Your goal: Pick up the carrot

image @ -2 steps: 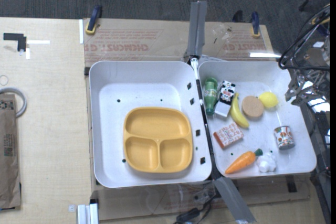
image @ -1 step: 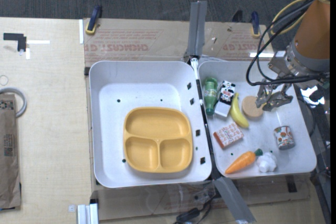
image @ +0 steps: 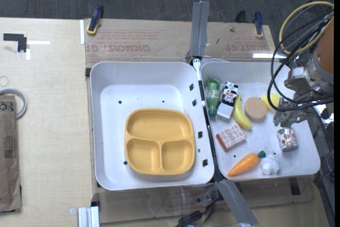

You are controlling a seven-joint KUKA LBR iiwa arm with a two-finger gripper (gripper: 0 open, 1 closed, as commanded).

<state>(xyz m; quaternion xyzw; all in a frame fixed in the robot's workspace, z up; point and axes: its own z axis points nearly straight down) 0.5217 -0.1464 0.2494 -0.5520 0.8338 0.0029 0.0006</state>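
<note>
A yellow divided plate (image: 159, 142) sits in the left bin (image: 101, 114); banana (image: 242, 114) and green bottle (image: 212, 96) lie in the right.

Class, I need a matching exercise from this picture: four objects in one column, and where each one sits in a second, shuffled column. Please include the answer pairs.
Objects
1. orange toy carrot with green top
2. yellow three-compartment plastic plate
3. green plastic bottle
4. small printed can

Places
A. in the left bin
B. right bin, far end, beside the divider
C. right bin, near edge
D. right bin, just below the gripper

Pairs: 1-C, 2-A, 3-B, 4-D
</note>
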